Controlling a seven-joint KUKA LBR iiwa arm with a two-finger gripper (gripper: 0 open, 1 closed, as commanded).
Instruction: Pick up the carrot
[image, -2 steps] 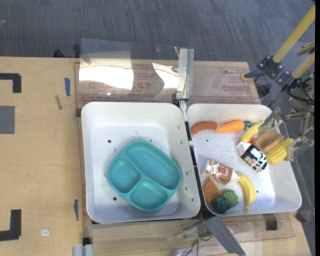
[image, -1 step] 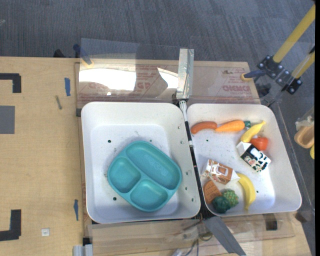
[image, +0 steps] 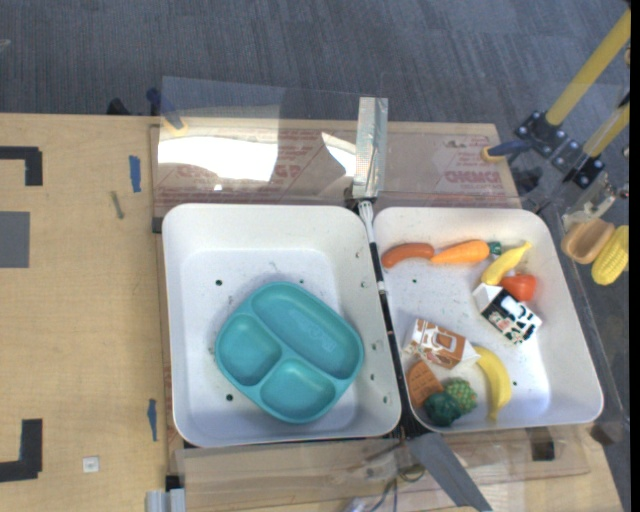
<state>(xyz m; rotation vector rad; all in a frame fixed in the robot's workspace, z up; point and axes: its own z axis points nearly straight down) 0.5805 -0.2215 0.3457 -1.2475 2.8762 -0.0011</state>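
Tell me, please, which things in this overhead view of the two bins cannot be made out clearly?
- White carton, camera view: its black print is too small to read.
- Yellow items outside the right bin: cut off by the frame's right edge, identity unclear.
- Green piece in the near corner: too small and blurred to name.
- Carrot: its leafy end blurs into the neighbouring yellow piece.
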